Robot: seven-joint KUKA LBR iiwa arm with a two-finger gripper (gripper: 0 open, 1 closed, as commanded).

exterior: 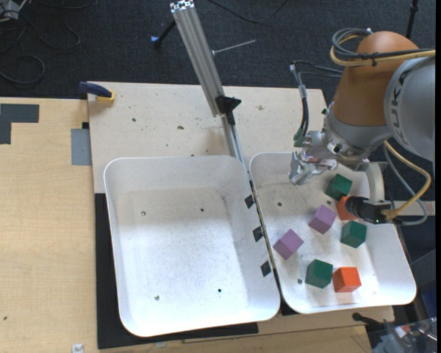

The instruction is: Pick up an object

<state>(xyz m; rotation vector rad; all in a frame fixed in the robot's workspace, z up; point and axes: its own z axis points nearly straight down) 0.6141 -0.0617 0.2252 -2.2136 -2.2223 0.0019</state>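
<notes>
I am seeing the tool (pixel 306 172) hovering over the right bin's (pixel 397 289) far end; I cannot tell its opening. Purple, green and orange cubes (pixel 323 218) are lying scattered in that bin.

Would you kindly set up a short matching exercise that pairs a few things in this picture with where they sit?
Things:
1. gripper
2. orange cube
3. left bin
4. blue-handled clamp

Places:
A. at the back left corner of the bench top
B. near the front edge of the right bin
C. over the back part of the right bin
D. beside the right bin, on the far side of the divider from the cubes

Pairs: 1-C, 2-B, 3-D, 4-A
</notes>
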